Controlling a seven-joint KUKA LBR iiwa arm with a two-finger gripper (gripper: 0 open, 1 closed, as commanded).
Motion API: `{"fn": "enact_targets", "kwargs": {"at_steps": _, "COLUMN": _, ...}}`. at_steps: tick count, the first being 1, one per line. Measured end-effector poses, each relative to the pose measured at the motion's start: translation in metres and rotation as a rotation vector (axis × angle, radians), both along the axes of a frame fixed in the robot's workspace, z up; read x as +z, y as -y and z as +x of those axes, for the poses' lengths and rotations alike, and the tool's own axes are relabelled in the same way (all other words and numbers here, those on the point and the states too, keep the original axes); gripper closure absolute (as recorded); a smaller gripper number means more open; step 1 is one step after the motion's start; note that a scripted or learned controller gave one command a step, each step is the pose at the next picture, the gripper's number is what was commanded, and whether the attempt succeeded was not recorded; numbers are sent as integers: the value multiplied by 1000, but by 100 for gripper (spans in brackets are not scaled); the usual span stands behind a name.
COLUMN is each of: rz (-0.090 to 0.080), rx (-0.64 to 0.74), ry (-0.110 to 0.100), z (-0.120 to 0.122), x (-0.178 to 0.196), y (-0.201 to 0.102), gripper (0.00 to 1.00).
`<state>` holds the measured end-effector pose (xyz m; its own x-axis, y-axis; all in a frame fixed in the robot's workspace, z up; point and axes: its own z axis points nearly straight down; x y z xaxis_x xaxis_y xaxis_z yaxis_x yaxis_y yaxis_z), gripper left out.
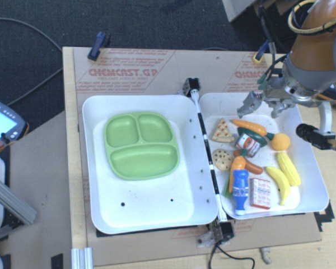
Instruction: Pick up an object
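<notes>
2 bananas (285, 175), 1 carrot (250, 126), 1 green tray (141, 145)

Both bins, left (101, 206) and right (313, 192), look like smooth white plastic, slight sheen. Green tray (141, 145) at 9 o'clock: matt moulded plastic. Table (157, 74) top reads as brown cardboard or fibreboard, matt, red print. Toy food, e.g. bananas (285, 175) and carrot (249, 126), glossy plastic. Claw (264, 106) at 2 o'clock: dull grey metal; arm shell (319, 21) above it glossy orange. Floor (39, 15) looks like dark carpet, rough.
</notes>
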<state>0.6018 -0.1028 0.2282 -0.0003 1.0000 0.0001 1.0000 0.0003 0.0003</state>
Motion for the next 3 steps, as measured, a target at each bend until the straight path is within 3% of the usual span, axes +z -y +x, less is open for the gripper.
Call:
{"fn": "enact_targets", "kwargs": {"at_steps": 1, "rz": -5, "rx": 0, "ry": 12, "z": -8, "x": -128, "y": 28, "gripper": 0}}
{"fn": "enact_targets", "kwargs": {"at_steps": 2, "rz": -5, "rx": -2, "ry": 10, "z": -9, "x": -120, "y": 28, "gripper": 100}}
{"fn": "enact_targets", "kwargs": {"at_steps": 3, "rz": -4, "rx": -2, "ry": 9, "z": -9, "x": -121, "y": 28, "gripper": 0}}
